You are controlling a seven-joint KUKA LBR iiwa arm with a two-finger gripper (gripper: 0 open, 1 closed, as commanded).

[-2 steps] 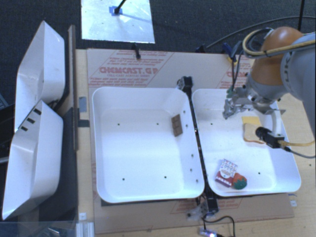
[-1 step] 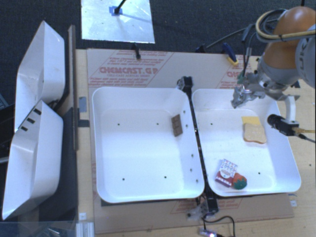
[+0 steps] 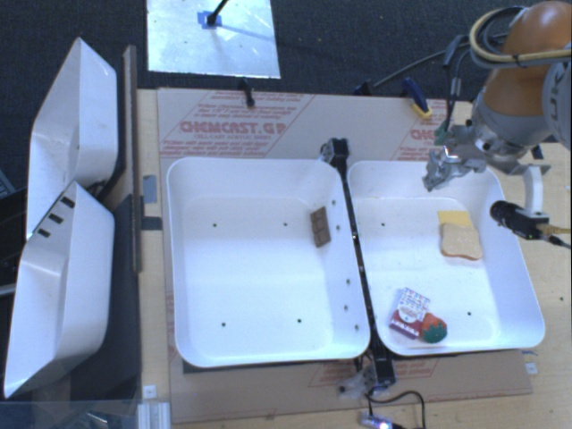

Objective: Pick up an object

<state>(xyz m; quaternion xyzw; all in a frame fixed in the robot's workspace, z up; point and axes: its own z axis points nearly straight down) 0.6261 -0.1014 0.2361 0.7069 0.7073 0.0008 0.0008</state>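
Observation:
My gripper hangs over the far edge of the right bin, up and left of a slice of toast with a yellow cheese piece. Nothing shows between its fingers. Near the right bin's front edge lies a small red and white packet with a strawberry-like toy. A brown chocolate bar rests in the left bin, near its right wall.
Two spare white bins lean at the far left. A black clamp holds the bins' shared wall at the back, another sits at the front. A metal plate lies behind the bench.

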